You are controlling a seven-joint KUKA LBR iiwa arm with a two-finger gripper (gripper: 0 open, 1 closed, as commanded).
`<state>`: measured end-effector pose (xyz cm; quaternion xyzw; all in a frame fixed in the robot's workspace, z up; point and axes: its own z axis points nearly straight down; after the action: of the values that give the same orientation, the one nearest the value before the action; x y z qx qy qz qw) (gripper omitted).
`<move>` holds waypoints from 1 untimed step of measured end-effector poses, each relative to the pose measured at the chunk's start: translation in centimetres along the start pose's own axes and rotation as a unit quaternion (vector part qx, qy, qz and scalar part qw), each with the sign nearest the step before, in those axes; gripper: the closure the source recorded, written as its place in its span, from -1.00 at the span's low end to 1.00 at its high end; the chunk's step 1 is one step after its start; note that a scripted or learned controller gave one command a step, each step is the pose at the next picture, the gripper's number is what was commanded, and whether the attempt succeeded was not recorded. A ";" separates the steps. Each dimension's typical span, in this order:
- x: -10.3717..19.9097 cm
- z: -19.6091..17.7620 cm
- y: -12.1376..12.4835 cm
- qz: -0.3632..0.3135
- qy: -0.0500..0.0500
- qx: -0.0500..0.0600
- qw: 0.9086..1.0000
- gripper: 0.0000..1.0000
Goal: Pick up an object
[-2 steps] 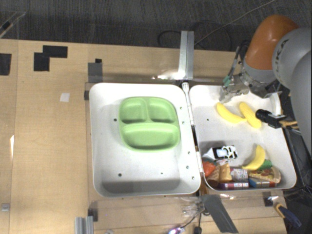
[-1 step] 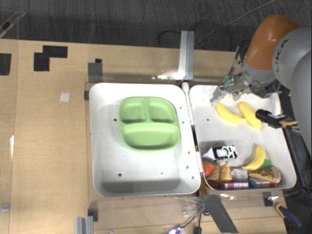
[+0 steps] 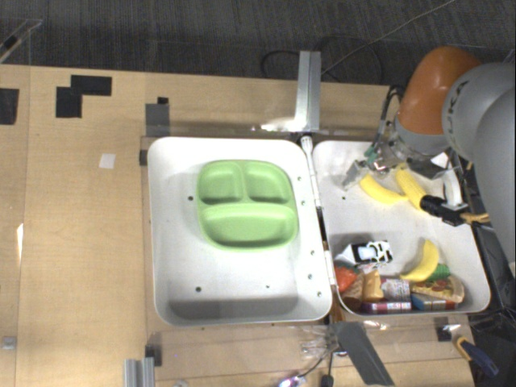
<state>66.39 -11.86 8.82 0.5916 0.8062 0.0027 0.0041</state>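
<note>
Over the right bin (image 3: 482, 285) the end effector (image 3: 372, 161) hung low by the far wall, its fingers spread apart with nothing between them, just beside two bananas (image 3: 393, 188). A green divided plate (image 3: 245, 202) lay in the left bin (image 3: 173, 240).

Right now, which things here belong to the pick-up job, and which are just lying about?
For the job:
- tool, low in the right bin
- bananas beside the tool
- third banana
- the pile of small items at that bin's front

Lying about:
- green tray in the left bin
- black marks on the bench
</note>
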 end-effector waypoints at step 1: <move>0.1 -1.4 0.4 -0.001 -0.001 -0.005 1.000 1.00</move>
<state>66.71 -11.65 10.25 0.5908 0.8068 0.0062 0.0073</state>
